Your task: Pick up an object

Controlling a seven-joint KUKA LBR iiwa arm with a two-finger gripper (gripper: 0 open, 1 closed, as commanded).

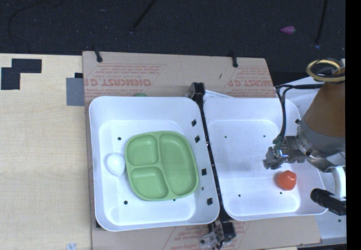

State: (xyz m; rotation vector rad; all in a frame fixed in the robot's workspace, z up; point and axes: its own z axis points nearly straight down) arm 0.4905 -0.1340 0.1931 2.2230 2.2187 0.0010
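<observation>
A small orange-red object [286,180] lies on the floor of the right bin [242,153], near its right side. My gripper [276,158] hangs low over that bin, just above and left of the orange-red object, with the grey arm and its orange band [333,105] rising to the right. In the left bin [107,125] a green three-compartment plate [161,164] lies flat, and a white egg-shaped object [115,163] rests against its left edge.
A black divider [206,158] with clips runs between the two bins. Cardboard [169,74] lies under both bins, on a pale wooden bench [39,158]. Black cables [285,108] loop near the arm at the right bin's back right corner.
</observation>
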